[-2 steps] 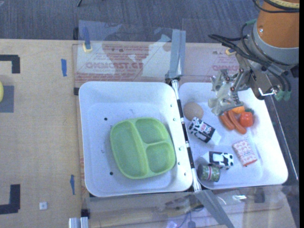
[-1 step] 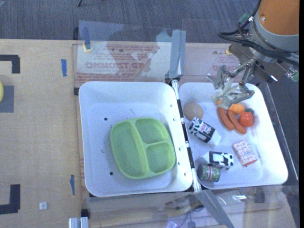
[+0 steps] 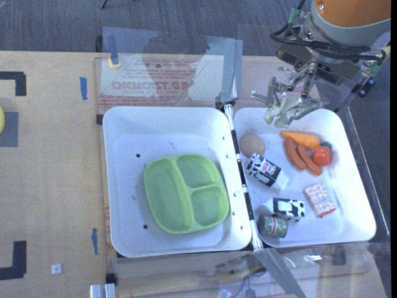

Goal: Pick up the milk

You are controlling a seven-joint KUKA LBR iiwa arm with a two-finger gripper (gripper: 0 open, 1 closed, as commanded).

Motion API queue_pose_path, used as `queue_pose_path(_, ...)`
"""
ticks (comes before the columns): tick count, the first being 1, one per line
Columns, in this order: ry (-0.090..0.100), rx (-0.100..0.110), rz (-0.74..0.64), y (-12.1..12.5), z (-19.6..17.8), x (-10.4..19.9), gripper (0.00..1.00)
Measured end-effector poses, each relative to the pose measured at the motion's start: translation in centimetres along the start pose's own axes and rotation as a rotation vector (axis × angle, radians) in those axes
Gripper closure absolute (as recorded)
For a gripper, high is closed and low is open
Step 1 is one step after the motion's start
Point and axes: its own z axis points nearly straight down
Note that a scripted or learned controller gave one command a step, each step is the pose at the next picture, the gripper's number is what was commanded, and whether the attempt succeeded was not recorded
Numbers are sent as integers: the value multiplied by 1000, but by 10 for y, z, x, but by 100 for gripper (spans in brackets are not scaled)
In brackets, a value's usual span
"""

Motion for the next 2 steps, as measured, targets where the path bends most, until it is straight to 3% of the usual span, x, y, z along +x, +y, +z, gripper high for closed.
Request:
queue_pose_path(1, -1, -1, -321, -26, 1, -36, 100)
queue_pose_path(2, -2, -4, -957, -67, 2, -65, 100)
